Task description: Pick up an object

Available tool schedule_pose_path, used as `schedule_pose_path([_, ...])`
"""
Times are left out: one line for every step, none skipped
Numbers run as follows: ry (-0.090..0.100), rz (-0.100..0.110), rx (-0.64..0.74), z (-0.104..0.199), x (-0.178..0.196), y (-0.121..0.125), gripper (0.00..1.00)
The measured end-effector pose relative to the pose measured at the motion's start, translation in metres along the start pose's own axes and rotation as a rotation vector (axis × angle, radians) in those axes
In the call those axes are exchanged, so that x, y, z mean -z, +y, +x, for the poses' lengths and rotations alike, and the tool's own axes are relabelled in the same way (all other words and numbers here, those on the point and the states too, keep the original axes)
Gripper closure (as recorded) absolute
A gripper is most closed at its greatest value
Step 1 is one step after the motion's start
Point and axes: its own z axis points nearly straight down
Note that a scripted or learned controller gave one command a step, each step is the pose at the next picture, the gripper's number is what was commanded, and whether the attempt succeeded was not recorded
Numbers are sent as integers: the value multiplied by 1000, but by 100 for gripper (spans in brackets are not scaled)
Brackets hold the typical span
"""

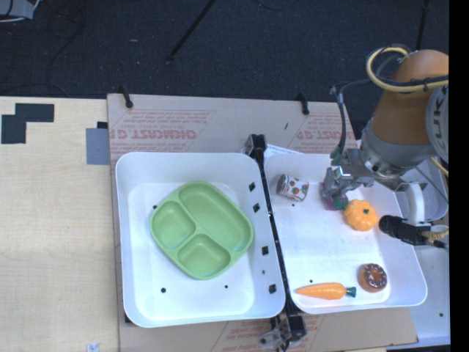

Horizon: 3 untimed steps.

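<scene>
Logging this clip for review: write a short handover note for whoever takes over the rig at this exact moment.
Gripper: low in the right white bin, over a small purple-green object; grip can't be confirmed.
Right bin: orange pumpkin toy, patterned small cup on its side, orange carrot toy, brown round donut toy.
Left white bin: green divided plate.
Done: nothing visibly lifted.
Left: secure and raise one object.

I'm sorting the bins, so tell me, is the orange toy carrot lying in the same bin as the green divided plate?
No, the orange toy carrot lies in the right white bin, while the green divided plate sits in the left white bin.
</scene>
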Motion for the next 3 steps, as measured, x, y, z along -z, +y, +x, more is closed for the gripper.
schedule_pose_path([3, 8, 3, 48, -13, -20, 100])
schedule_pose_path([3, 7, 4, 96, -3, -34, 100])
schedule_pose_path([3, 8, 4, 139, 4, -56, 100])
